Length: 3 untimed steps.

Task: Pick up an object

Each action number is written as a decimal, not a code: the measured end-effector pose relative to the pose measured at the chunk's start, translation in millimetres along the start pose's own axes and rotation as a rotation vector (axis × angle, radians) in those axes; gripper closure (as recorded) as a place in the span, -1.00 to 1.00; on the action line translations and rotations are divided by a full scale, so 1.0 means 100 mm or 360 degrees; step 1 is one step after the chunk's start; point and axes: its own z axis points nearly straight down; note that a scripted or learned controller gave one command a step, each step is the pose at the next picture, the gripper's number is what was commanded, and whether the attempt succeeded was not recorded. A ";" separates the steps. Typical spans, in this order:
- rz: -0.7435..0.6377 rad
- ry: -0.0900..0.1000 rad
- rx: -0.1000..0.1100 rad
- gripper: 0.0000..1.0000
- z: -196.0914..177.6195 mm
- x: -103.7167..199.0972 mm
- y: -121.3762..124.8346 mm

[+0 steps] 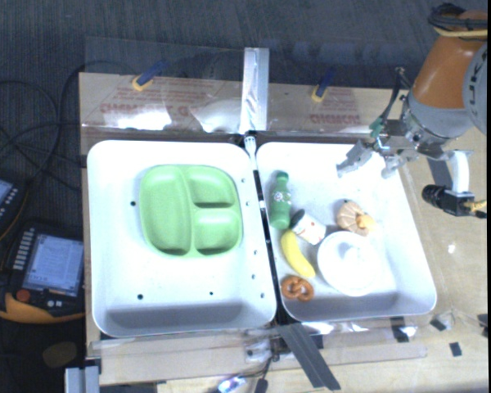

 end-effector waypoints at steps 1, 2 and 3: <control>-0.0190 -0.0003 0.0000 -1.00 0.51 -0.34 -0.45; -0.0547 0.0001 -0.0006 -1.00 1.20 -0.42 -0.18; -0.0405 0.0015 -0.0018 -1.00 1.24 -0.46 -0.10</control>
